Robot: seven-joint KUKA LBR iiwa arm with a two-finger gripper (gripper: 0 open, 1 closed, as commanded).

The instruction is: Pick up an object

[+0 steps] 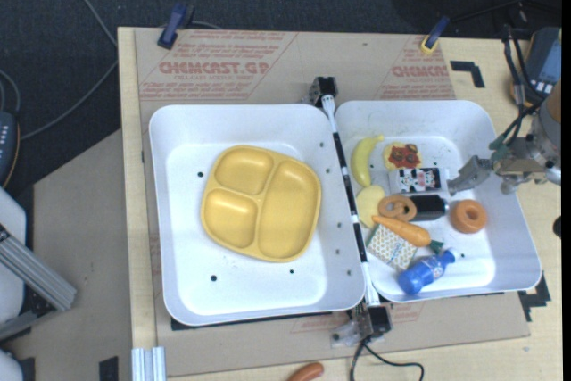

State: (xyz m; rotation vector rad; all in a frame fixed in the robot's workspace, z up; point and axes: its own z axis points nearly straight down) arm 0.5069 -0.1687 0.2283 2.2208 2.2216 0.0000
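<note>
My gripper [489,180] hangs over the right part of the right bin [508,268], open, with nothing between its fingers. Just below it lies an orange donut [468,216]. To its left sit a black and white box [420,180] and a black block [428,206]. A pizza slice [402,155] lies above the box, and a yellow banana [361,160] rests by the bin's left wall. Further down are a small brown ring [397,208], a carrot [407,232], a waffle piece [390,248] and a blue bottle [424,273].
A yellow divided plate [261,202] fills the middle of the left bin [178,281]. A black divider rail [343,178] runs between the two bins. An orange item [306,371] lies on the bench's front edge.
</note>
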